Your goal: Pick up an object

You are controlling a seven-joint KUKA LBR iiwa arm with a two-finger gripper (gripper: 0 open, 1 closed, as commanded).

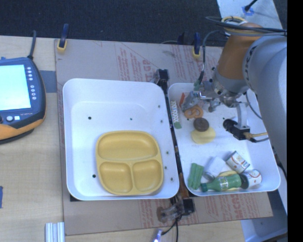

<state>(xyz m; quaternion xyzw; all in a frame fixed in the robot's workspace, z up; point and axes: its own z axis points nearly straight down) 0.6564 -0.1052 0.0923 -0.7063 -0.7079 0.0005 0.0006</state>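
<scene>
**Overhead slant view of both bins; 12 o'clock is the far edge of the bench.**

My arm [242, 59], grey with an orange band, enters from 3 o'clock and bends down over the right bin [266, 155]. My gripper [191, 105] sits low in that bin's 11 o'clock corner, close to the wall shared with the left bin [73, 135]. Whether it is spread or pressed together I cannot tell, because the wrist hardware hides the tips.

Every loose candidate for picking lies in the right bin:

- An orange-brown item [194, 113] lies directly under the gripper, at its 6 o'clock. I cannot tell whether the two are touching.
- A brown disc [201, 124] sits just beside that item, at its 5 o'clock.
- A pale yellow lump [204, 136] touches the disc on its 6 o'clock side.
- A patterned strip [174, 114] lies along the bin's 9 o'clock wall.
- A green packet [195, 176] lies near the bin's 7 o'clock corner.
- A green bottle [224, 182] lies on its side along the 6 o'clock wall, with its dark cap toward the packet.
- A small white carton [238, 162] sits tilted at the bottle's 1 o'clock.
- A white round piece [253, 176] sits at the bottle's 3 o'clock end.

The left bin bears a yellow divided plate [129, 161]. It lies flat toward the bin's 6 o'clock side, well apart from the gripper.

A handheld screen [12, 97] lies on the bench at the view's 9 o'clock.
</scene>
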